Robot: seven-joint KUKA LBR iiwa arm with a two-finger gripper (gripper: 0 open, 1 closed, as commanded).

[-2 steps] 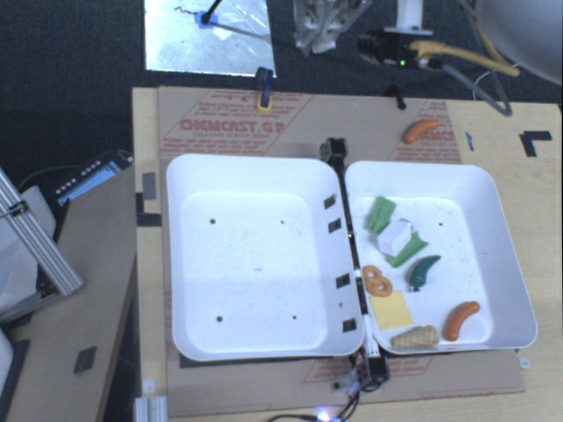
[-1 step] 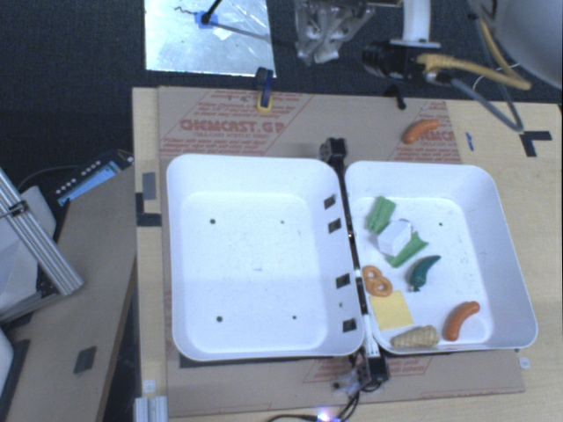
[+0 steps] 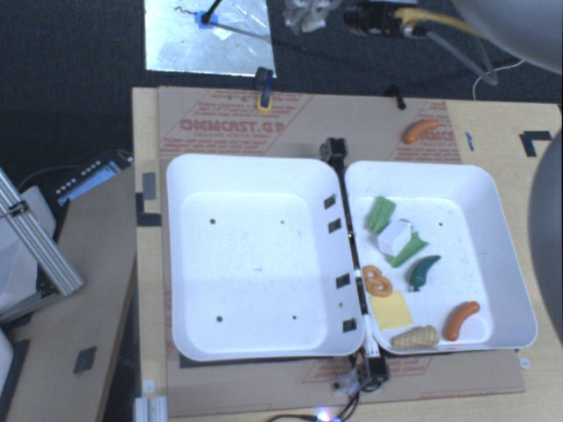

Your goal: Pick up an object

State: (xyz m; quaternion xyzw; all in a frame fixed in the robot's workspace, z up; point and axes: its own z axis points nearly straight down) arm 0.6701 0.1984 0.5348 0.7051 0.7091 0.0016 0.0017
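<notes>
- The grey arm [image 3: 515, 11] sweeps across the top right corner, up beyond the bench.
- The left bin [image 3: 189, 192] lies below and left of the gripper, well apart from it.
- The right bin [image 3: 493, 200] sits below and right of the gripper, also far off, with all the pickable pieces inside.
- The gripper [image 3: 310, 3] hangs past the bench's far edge, blurred. Whether it is open or closed cannot be told, and nothing is seen in its hold.
- The yellow slice [image 3: 391, 310] lies far below the gripper, near the bin's front.
- The orange sausage [image 3: 461, 320] is farther right still.
- The white block [image 3: 394, 236] rests among green pieces [image 3: 382, 211].
- The dark green pepper [image 3: 422, 271] lies beside them.
- The pretzel [image 3: 376, 280] touches the slice's top edge.
</notes>
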